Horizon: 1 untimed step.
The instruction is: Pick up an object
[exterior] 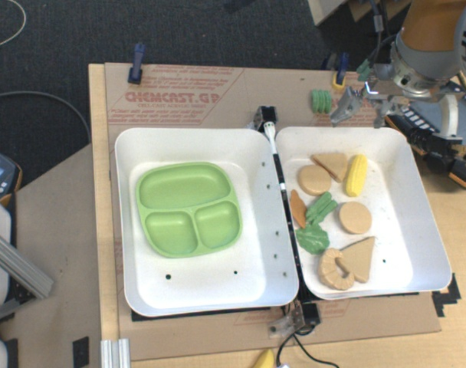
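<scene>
Risky from here: crowded pieces in the right bin [424,213], so a descent could pinch two at once or nudge one aside and close on nothing. Gripper [361,102] hovering beyond the right bin's far rim, over the table [218,90]; jaws look slightly parted and hold nothing.

In the right bin: corn cob [356,175] near the far side, round biscuits [355,218] around the middle, green leafy pieces [316,221] toward the divider, tan wedge [360,257] at the near side. Left of the right bin, a second bin [129,228] with a green divided plate [189,208].
</scene>
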Each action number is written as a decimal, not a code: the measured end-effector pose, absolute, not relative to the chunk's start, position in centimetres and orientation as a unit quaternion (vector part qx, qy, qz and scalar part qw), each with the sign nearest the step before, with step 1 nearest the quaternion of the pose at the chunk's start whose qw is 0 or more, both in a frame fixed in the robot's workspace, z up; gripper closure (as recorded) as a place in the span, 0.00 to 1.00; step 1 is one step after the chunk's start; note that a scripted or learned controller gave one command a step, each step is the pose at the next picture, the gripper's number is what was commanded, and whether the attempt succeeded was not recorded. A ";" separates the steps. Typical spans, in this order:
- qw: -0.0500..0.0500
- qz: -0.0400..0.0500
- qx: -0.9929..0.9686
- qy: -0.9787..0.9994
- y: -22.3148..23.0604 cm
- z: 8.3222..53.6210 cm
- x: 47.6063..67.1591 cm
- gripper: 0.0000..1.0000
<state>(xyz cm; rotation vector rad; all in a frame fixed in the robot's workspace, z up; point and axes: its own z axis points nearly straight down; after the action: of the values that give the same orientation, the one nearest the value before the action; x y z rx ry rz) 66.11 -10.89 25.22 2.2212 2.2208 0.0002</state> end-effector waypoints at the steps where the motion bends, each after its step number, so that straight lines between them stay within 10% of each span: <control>1: -0.003 0.000 0.709 0.706 -11.5 8.2 62.9 0.00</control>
<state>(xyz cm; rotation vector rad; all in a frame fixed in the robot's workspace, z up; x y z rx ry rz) 62.91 -11.55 8.22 2.2301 2.2209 -0.0003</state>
